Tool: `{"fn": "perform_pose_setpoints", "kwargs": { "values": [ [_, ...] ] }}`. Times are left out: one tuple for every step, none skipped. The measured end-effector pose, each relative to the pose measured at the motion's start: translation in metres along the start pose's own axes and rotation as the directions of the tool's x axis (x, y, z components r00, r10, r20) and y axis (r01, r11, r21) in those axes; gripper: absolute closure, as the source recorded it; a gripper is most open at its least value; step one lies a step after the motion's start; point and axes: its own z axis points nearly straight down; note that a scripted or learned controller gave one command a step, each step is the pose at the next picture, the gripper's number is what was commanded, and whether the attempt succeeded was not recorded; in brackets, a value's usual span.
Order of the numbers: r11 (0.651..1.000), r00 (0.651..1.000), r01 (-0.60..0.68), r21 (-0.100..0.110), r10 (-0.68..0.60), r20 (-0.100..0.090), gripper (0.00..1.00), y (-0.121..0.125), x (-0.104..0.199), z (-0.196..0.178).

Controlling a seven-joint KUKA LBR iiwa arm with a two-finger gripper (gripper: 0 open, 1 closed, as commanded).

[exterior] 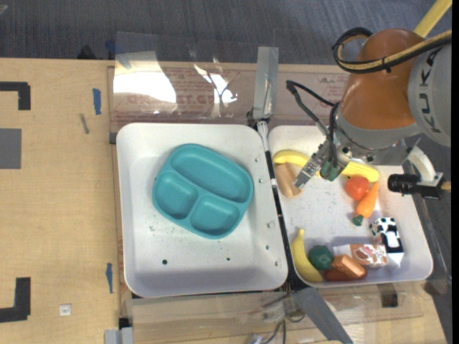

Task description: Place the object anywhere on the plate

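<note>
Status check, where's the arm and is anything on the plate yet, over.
Tool over right bin, among the toy food, by a banana. Nothing seen held. Teal plate in left bin, bare.

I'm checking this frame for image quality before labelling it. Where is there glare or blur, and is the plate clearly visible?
In the camera view, glare whitens the clear sheet behind the left bin; the teal plate is evenly lit and sharp, its three compartments distinct; the gripper over the right bin looks soft, with small toys beneath hard to identify.
</note>
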Motion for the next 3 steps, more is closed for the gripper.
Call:
{"fn": "perform_pose_setpoints", "kwargs": {
  "values": [
    [0.992, 0.992, 0.128, 0.0, -0.128, -0.003, 1.0, -0.029, 0.086, 0.032],
    [0.922, 0.922, 0.388, -0.004, -0.388, 0.002, 1.0, 0.043, 0.083, 0.032],
    [0.8, 0.8, 0.6, -0.002, -0.6, -0.001, 1.0, -0.001, 0.088, 0.032]
  ]
}}
